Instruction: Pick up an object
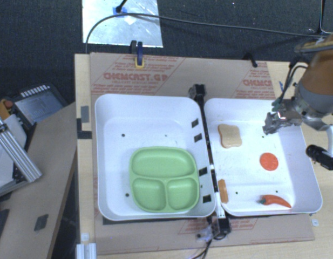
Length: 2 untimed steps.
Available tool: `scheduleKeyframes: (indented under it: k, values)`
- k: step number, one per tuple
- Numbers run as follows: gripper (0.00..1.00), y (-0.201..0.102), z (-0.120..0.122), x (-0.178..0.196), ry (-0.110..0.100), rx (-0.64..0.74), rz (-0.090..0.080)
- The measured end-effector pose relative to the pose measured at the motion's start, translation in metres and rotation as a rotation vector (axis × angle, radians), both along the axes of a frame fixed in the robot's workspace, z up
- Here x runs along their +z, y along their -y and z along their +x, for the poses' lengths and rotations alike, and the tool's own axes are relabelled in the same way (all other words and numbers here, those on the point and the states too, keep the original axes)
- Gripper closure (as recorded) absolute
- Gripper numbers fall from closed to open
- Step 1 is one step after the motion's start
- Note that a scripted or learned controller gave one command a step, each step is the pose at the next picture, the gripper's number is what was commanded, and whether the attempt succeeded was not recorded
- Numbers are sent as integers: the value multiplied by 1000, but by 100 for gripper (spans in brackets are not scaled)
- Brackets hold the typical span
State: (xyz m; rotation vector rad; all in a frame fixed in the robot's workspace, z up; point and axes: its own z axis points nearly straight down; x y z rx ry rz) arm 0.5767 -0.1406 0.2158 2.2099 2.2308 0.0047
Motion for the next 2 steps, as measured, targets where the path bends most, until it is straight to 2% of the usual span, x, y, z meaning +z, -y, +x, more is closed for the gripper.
scheduleKeyframes:
  k: [2]
  values:
    - [100,-100,12,20,-1,0,1]
